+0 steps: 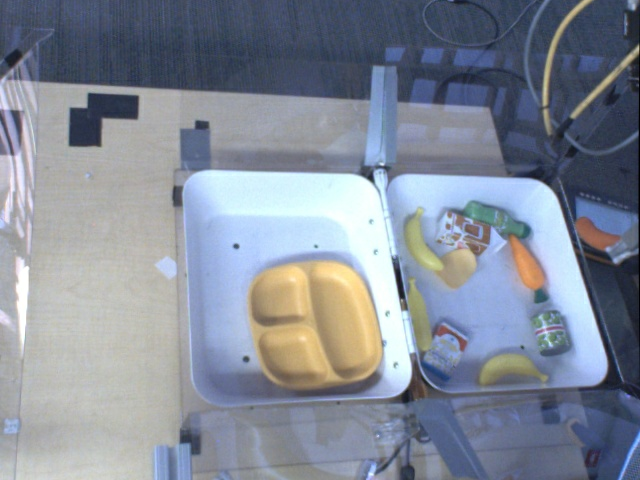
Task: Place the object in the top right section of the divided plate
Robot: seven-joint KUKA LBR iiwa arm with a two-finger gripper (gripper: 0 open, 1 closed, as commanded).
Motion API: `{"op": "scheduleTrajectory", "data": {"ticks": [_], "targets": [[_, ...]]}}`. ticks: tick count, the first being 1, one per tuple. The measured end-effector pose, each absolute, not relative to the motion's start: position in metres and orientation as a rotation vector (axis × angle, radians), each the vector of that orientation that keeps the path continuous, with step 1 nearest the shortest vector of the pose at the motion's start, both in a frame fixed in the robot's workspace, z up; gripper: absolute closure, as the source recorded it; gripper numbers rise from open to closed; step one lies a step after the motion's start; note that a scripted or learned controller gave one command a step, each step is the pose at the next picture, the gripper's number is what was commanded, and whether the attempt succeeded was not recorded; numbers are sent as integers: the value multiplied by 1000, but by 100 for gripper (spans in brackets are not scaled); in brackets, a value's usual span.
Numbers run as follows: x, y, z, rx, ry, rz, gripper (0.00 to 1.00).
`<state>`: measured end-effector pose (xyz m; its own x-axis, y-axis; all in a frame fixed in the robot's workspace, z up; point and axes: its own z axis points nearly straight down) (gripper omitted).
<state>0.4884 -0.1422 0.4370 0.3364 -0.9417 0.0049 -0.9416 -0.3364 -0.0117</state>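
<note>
A yellow divided plate (pixel 315 323) lies in the left white bin (pixel 225 228), near its front right corner. It has two small sections on its left side and one large section on its right, and all three hold nothing. The loose objects lie in the right white bin (pixel 570 278): a banana (pixel 422 243), a small printed carton (pixel 466 232), a green bottle (pixel 497 218), a carrot (pixel 527 262), a tan round piece (pixel 460 267), a green can (pixel 550 331), a second banana (pixel 512 370), a blue and white carton (pixel 445 351) and a long yellow piece (pixel 418 314) against the left wall.
A metal divider post (pixel 381 118) stands behind the seam between the bins. Cables (pixel 560 58) loop at the back right, off the bench. Black tape marks (pixel 100 116) sit on the wooden bench top at the far left.
</note>
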Motion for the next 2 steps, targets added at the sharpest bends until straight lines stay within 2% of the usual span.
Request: {"op": "scheduleTrajectory", "data": {"ticks": [2], "targets": [[495, -160, 437, -3029, 819, -21, 100]]}}
